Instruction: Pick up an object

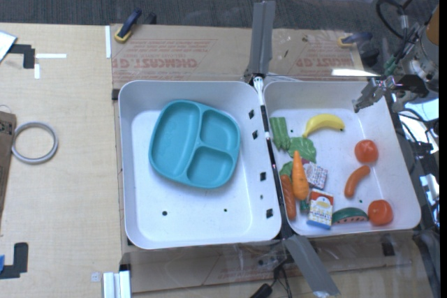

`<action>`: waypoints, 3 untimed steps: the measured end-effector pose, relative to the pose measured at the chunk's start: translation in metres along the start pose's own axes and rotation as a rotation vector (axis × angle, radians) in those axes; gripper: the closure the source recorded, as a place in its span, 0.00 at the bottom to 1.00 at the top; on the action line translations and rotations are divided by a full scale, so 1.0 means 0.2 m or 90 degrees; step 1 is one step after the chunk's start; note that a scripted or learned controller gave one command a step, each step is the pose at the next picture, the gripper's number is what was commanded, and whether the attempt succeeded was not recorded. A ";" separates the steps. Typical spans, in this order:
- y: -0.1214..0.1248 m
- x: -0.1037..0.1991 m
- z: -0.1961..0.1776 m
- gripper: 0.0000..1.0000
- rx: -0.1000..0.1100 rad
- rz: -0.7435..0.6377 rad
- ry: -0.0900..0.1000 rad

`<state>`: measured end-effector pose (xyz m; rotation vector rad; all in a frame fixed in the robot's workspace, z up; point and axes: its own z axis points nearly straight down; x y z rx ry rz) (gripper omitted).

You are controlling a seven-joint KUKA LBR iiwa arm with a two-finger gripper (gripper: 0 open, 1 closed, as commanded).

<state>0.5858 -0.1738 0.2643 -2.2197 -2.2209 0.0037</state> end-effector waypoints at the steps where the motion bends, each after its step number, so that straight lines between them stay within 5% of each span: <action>1: 0.02 0.01 0.62 0.00 0.000 0.015 0.000; 2: -0.15 -0.15 0.87 0.00 -0.001 0.004 0.000; 3: -0.41 -0.18 0.87 0.00 0.001 0.019 0.005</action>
